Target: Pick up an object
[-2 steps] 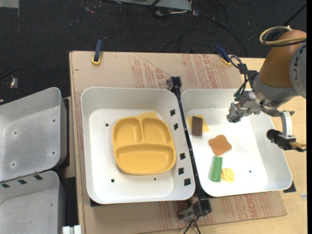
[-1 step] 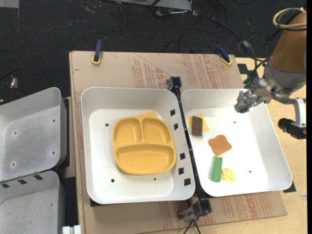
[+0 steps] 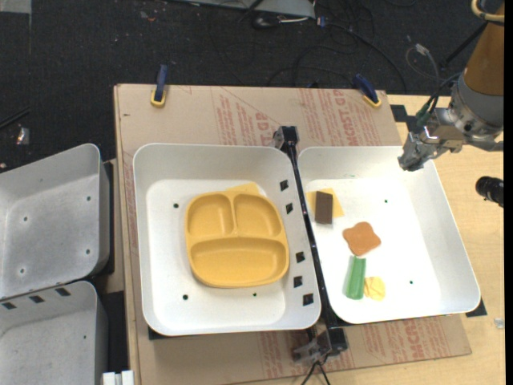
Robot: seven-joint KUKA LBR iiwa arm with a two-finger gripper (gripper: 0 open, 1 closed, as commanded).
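Grey and orange, the arm [image 3: 485, 79] enters at the upper right of the frame, its upper part cut off by the frame edge. Its gripper [image 3: 412, 160] hangs over the upper right corner of the right bin [image 3: 433, 215], small and dark against the rim; whether the fingers are spread or closed cannot be made out, and nothing is seen between them. Well apart from it, toward the bin's left and centre, lie a brown block [image 3: 323, 207] resting on a pale yellow slice [image 3: 336, 208] it partly hides, an orange toast-shaped piece [image 3: 361, 238], and a green stick [image 3: 355, 277] touching a small yellow piece [image 3: 374, 288]. In the left bin [image 3: 160, 215] sits a yellow divided plate [image 3: 237, 240]. Both bins rest on a cardboard-covered surface [image 3: 208, 111] held by clamps [image 3: 159, 95] at its top edge. Two more white trays [image 3: 48, 215] are cropped at the left edge.
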